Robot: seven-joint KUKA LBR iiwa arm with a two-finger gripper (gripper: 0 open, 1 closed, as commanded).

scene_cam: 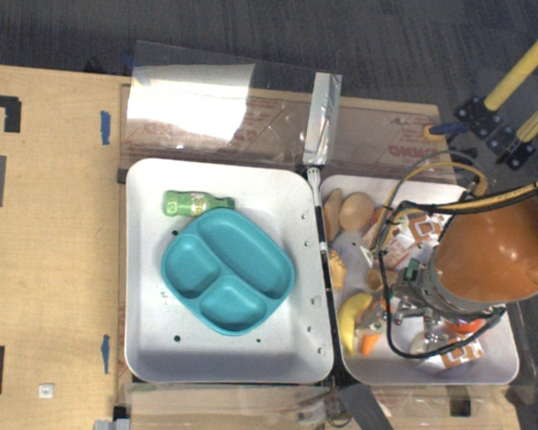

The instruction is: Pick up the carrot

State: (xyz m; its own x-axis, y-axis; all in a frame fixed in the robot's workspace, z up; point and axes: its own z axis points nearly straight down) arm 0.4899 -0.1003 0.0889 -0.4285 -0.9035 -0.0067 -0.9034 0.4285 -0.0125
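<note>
The carrot [369,341] is a small orange piece near the front left of the right bin [507,364], lying beside a yellow fruit [354,317]. My gripper [415,313] hangs low inside that bin, just right of the carrot and close to it. The arm's orange band [487,252] covers much of the gripper from above, and black cables loop around it. I cannot make out anything held in the gripper.
Tan rounded food items [354,210] lie at the back left of the right bin. Orange-and-white packets [417,233] sit beside and under the arm. The left bin [141,338] holds a teal divided plate [228,269] and a green bottle [196,203].
</note>
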